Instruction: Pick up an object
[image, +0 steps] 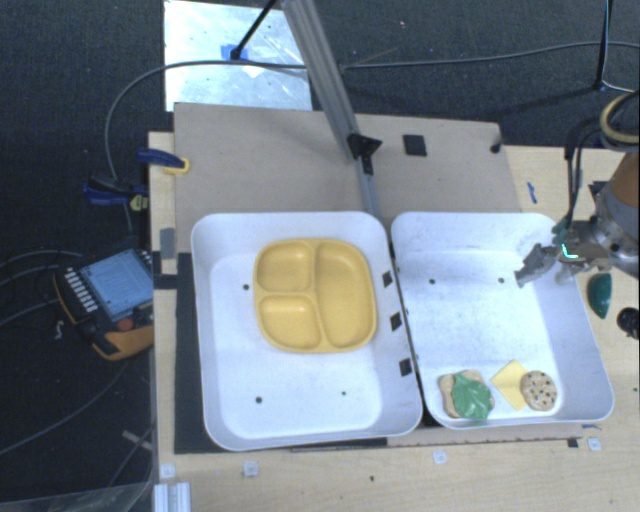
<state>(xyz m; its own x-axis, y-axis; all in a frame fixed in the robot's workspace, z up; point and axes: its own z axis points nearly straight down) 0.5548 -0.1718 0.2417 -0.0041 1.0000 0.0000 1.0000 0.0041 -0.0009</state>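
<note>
Three small toy foods lie in the near right corner of the right bin (500, 300): a green leafy piece (472, 398) resting on a tan biscuit, a yellow cheese slice (509, 383) and a chocolate-chip cookie (539, 390). My gripper (533, 266) hangs over the bin's right side, well behind those foods and apart from them. It points left, and nothing shows in its grasp. A yellow divided plate (315, 295) sits in the left bin (230, 400).
The raised rim between the two bins runs down the middle. A slanted metal pole (335, 90) crosses the cardboard sheet behind the bins. Clamps and a handheld device with cables lie off the bench at the left.
</note>
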